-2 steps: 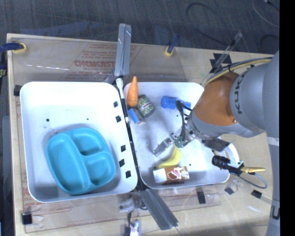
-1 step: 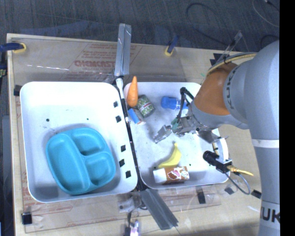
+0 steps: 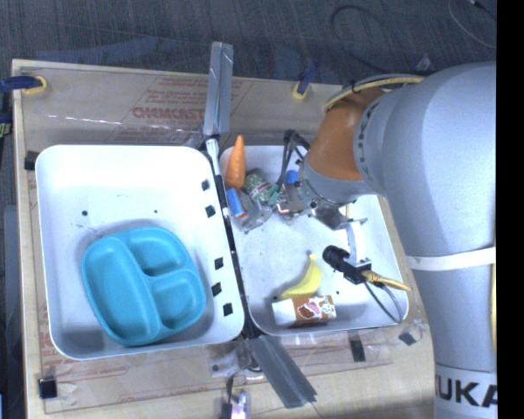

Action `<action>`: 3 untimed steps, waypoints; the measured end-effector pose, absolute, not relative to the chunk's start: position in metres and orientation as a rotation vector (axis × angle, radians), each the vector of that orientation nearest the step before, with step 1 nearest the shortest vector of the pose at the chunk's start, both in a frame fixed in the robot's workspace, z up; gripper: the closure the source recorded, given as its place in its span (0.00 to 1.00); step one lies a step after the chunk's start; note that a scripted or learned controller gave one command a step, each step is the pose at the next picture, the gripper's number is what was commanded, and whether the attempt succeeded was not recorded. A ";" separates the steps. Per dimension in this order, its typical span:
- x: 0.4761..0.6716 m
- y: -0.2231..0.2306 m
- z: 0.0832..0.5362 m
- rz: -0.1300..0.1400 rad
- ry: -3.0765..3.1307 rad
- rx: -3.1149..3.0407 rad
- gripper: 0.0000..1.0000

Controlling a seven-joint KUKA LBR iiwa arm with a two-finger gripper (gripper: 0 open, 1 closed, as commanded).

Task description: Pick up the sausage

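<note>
My gripper [image 3: 279, 201] hangs low over the back left part of the right bin [image 3: 380, 234], below the orange wrist band. A small reddish-brown bit [image 3: 282, 206] shows right at its tip; I cannot tell whether this is the sausage or whether it is held. Just left of the gripper lie a green and white cluttered item [image 3: 258, 188] and a blue item [image 3: 234, 203]. An orange carrot [image 3: 235, 162] leans in the bin's back left corner.
A yellow banana [image 3: 306, 279] and a small white carton with a brown and red print [image 3: 307, 309] lie near the right bin's front edge. The left bin [image 3: 70, 173] holds a blue divided plate [image 3: 144, 284]. The arm covers the right bin's far right side.
</note>
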State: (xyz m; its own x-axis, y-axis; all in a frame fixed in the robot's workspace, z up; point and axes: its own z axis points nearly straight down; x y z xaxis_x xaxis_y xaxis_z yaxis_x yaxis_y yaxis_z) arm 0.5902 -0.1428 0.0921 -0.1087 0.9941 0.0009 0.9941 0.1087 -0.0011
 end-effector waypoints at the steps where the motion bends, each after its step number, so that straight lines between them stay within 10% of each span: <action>1: 0.541 -0.179 0.092 0.002 -2.494 -1.906 0.00; 2: 0.517 -0.203 0.116 0.001 -2.617 -1.733 0.00; 3: 0.612 -0.209 0.102 0.000 -2.655 -1.680 0.00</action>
